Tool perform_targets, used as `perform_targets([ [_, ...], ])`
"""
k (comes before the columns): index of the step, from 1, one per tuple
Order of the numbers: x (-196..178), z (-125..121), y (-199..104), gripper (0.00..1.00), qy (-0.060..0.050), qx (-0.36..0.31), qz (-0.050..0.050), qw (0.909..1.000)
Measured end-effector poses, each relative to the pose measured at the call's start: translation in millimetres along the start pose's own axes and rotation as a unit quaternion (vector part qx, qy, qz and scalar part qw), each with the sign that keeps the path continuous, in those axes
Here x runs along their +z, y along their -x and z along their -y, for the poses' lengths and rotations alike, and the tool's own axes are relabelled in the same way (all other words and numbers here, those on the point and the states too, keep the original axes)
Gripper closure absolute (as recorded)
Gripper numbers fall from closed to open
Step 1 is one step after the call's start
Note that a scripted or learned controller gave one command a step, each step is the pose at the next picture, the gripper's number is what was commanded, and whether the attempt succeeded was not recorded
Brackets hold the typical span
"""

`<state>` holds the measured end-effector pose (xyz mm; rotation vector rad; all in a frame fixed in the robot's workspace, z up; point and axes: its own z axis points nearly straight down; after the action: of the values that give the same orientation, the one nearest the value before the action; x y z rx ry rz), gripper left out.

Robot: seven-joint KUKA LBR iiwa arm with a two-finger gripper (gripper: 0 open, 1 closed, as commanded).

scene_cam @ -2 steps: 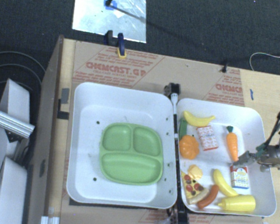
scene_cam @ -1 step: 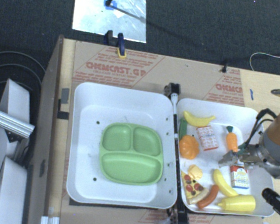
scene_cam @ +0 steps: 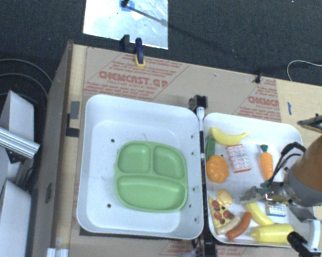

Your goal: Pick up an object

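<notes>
Two shallow white bins sit side by side on the surface [scene_cam: 156, 74], the left bin [scene_cam: 97, 146] carrying a green divided plate [scene_cam: 152, 175], the right bin [scene_cam: 290, 133] crowded with toy food. Low in the right bin, the gripper [scene_cam: 265, 196] hangs at the arm's [scene_cam: 319, 175] end; whether it is apart or together cannot be told. Nothing is visibly held. A yellow piece [scene_cam: 258, 213] lies just beneath and toward the camera from the gripper, its long axis slanting down to the right. An orange carrot [scene_cam: 267, 164] stands upright just beyond.
</notes>
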<state>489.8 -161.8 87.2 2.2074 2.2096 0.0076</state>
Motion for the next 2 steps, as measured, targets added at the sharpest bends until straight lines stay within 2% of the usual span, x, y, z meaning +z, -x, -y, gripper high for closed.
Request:
perform_targets([
  [1,-11.5,-1.6,0.3,1.0,0.0,0.0,-0.001,1.0],
  [2,-33.9,-76.1,-18.9,1.0,-0.003,-0.004,-0.004,1.0],
])
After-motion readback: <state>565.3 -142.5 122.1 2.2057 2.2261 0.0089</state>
